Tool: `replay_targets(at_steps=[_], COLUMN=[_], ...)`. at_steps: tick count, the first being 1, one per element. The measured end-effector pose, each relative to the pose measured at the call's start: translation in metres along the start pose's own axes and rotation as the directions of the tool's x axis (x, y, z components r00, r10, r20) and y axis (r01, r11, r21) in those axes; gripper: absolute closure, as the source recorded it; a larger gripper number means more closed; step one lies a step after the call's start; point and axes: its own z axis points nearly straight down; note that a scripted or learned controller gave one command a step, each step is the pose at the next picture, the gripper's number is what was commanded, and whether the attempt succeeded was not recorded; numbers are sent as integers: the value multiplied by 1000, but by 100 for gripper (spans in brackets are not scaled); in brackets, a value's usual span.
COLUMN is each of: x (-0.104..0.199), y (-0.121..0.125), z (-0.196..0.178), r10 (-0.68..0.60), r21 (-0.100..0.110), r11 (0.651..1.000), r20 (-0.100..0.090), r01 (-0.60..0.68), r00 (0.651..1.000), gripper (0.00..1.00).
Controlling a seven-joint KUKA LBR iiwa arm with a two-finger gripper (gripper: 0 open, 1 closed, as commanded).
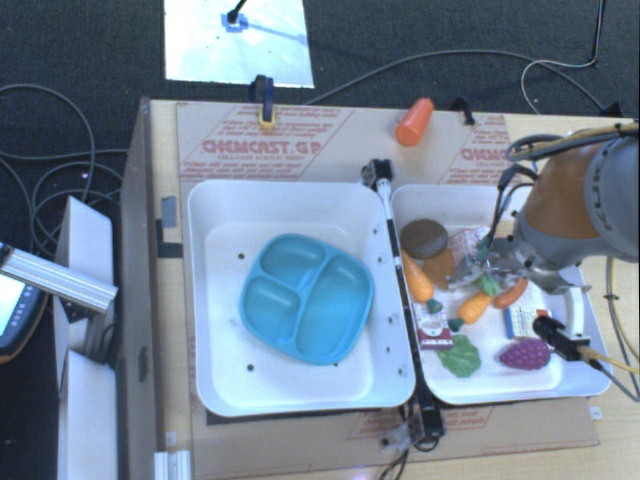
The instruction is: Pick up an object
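Note:
My gripper [487, 261] reaches down into the right bin [590, 368], at its middle, among a heap of toy food. Just below it lie a green and orange piece [474, 306] and a red-orange piece [511, 292]. To its left sit a brown round piece [425, 238] and an orange carrot [418, 278]. Nearer the front of the bin lie a green leaf [460, 356], purple grapes [525, 353], a red and white packet [435, 332] and a small blue and white box [520, 320]. The wrist hides what lies right under the gripper.
The left bin [215, 268] holds a blue divided plate [307, 297]. An orange cylinder [414, 121] lies on the cardboard behind the bins. The bins meet at a rim [395, 268], with a black clip [378, 173] at its far end. Cables trail around the arm at right.

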Motion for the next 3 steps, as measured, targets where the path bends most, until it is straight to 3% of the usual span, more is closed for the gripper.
replay_targets(at_steps=[1,2,3], x=[26,26,120], y=[-44,-43,15], z=[2,-9,-98], r10=[3,1,-1], r21=[3,1,1], r11=[1000,1000,1000], r20=[1,1,-1], r01=[-3,-1,1], r00=[1000,1000,1000], gripper=[0,100,100])
